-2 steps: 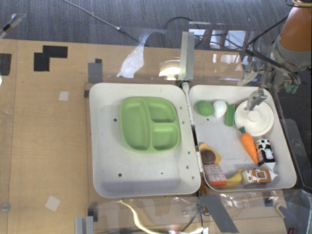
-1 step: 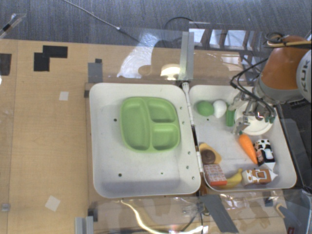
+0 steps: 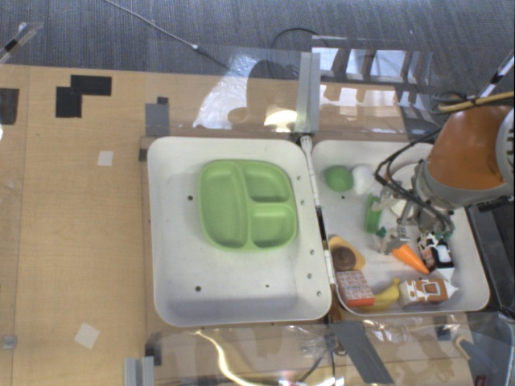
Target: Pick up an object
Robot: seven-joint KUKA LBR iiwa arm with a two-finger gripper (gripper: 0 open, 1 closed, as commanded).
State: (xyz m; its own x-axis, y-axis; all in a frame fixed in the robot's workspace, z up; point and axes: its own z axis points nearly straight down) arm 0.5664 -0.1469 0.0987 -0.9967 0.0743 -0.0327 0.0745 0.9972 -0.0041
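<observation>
Both bins (image 3: 173,215) look like smooth white plastic with a faint sheen, and the green tray (image 3: 245,205) in the left one is matt plastic. The bench (image 3: 72,240) looks like pale, matt wood. The arm's orange band (image 3: 471,155) is glossy.

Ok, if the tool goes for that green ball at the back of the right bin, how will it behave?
The green ball looks round and smooth, so it would probably roll away if nudged off-centre. It sits beside a white object near the bin wall, which might stop it. It seems small, so likely light.
</observation>
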